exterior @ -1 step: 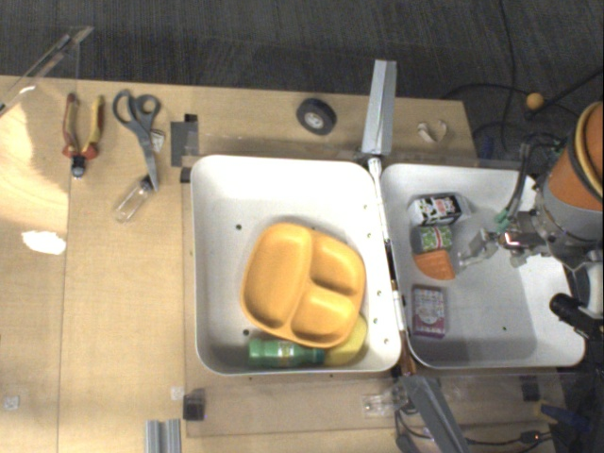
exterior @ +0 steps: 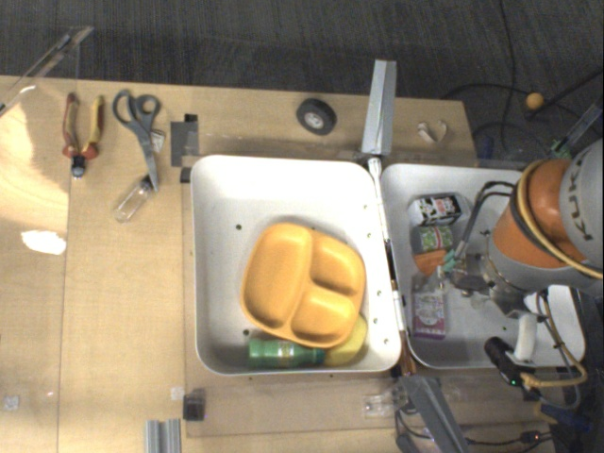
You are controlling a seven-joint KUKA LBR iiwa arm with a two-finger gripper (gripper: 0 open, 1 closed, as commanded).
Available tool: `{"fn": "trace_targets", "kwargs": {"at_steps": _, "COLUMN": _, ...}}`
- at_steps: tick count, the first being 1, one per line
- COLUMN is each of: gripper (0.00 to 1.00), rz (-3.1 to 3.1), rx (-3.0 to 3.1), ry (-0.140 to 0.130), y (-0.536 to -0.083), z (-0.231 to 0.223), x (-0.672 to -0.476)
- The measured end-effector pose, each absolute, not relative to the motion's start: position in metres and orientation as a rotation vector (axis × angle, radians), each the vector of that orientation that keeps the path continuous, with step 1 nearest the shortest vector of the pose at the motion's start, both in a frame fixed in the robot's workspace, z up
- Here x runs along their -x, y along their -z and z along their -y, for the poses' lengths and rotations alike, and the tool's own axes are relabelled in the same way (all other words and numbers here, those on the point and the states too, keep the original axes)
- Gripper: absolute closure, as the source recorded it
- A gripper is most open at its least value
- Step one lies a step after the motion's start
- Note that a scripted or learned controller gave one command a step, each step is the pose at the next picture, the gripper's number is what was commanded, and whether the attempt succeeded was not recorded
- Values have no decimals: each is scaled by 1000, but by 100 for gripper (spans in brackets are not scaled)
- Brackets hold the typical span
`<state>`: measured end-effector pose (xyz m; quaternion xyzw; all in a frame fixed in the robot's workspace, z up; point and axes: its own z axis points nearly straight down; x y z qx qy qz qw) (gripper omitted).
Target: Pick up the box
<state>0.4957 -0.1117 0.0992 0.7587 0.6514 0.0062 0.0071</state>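
A wooden bench (exterior: 113,281) carried two white bins. The box (exterior: 429,311) lay flat along the right bin (exterior: 472,352)'s left wall, below a small can (exterior: 437,208). The gripper (exterior: 451,270) hovered just beside it; I could not tell its opening. It looked like the approach step; the next move called for descending squarely over the box.
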Motion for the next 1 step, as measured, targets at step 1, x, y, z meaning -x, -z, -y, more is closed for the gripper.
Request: {"fn": "trace_targets", "kwargs": {"at_steps": 1, "gripper": 0, "rz": -2049, "rx": -2351, "ry": -26, "y": -93, "z": 87, "x": -495}}
